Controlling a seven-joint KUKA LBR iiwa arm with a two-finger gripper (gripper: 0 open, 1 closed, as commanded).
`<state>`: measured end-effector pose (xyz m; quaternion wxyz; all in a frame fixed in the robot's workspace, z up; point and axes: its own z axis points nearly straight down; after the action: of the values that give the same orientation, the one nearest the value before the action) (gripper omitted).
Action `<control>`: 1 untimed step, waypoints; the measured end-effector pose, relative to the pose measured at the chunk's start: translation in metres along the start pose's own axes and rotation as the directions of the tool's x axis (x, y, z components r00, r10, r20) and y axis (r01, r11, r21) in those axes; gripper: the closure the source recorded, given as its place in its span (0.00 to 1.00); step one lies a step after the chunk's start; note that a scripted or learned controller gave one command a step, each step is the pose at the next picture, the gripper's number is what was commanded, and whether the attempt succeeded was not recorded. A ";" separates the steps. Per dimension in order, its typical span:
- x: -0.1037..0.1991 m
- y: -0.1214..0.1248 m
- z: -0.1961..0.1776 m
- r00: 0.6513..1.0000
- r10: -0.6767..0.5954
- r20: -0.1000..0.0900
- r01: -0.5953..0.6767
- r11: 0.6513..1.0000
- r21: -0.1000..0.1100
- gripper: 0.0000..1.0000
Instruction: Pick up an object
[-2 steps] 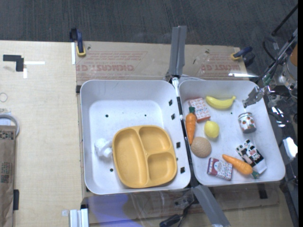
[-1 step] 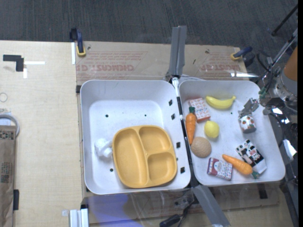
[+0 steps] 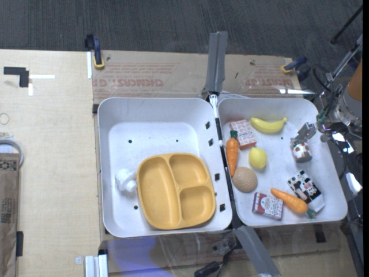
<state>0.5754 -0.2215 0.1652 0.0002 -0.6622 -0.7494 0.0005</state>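
In the left bin [image 3: 109,154] a yellow tray [image 3: 174,190] with 3 compartments lies in the lower middle, and a small white lump [image 3: 125,181] rests just beside its left edge. The right bin [image 3: 277,101] holds the candidates for the pick: 2 carrots [image 3: 232,153] [image 3: 292,200], a lemon [image 3: 258,158], a brown ball [image 3: 245,179], a banana [image 3: 268,124], 2 small red cartons [image 3: 243,133] [image 3: 267,205] and a cow-pattern box [image 3: 305,187]. At the right of the frame the gripper [image 3: 304,135] hangs just above a small white-and-red item [image 3: 301,151], near the bin's right wall; I cannot tell how its claw stands. In my judgement, the item is small and close to the wall, so the claw may push it aside or hit the wall and come up with nothing.
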 end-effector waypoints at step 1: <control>0.000 0.001 -0.007 1.000 -0.031 0.001 0.031 1.000 -0.002 0.00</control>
<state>0.5768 -0.2213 0.1718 -0.0008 -0.6505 -0.7595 0.0003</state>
